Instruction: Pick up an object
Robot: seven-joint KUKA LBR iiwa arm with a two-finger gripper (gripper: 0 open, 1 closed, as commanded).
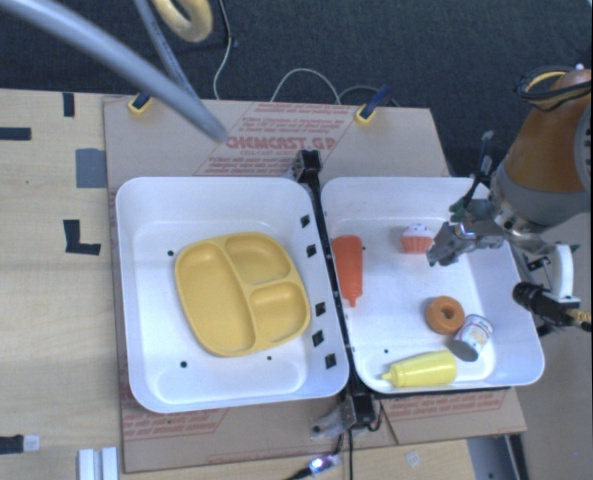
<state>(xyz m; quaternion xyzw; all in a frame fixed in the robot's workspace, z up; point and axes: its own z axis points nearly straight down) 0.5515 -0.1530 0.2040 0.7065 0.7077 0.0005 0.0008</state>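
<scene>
The right bin holds an orange carrot-shaped piece by the divider, a small pink and white piece, a brown doughnut, a small clear cup and a yellow bottle near the front. My gripper hangs over the right bin's far right part, just right of the pink piece and above the doughnut. Nothing shows between its fingers.
The left bin holds a yellow divided plate. A black divider runs between the bins. The grey arm with its orange band fills the right side. Grey hoses cross the upper left.
</scene>
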